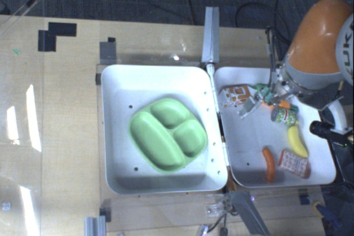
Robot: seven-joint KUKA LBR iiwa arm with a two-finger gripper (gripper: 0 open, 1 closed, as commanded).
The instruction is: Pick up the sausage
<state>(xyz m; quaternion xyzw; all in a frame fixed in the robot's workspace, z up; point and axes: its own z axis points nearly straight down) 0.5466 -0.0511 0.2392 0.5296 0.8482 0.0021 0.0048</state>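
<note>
From my seat, the pick has not happened yet. The sausage [268,163] lies on the floor of the right bin [243,174], near that bin's front wall, running roughly front to back. It rests free, with nothing touching it from above. Just to its right sits a small red-and-white packet [293,163], close beside it but apart as far as I can judge, and a banana [297,141] lies a little farther back and to the right.

The arm [321,41] hangs over the back right part of the same bin, its orange band filling much of that corner. What I take for the end effector [269,94] is low among a cluster of items at the back of the bin: a small carton [237,95], a green can [284,115] and some thin clutter I cannot name. I cannot tell how the end effector stands, since the wrist and the clutter hide it.

The left bin [116,130] holds a green divided plate [167,133] and plays no part in this job.

So, in my judgement, everything is left to do: bring the end effector forward from the back cluster to a spot over the sausage, line it up across the sausage's short axis, descend, close and lift. The nearby packet is the likeliest thing to get nudged or caught along with it.
</note>
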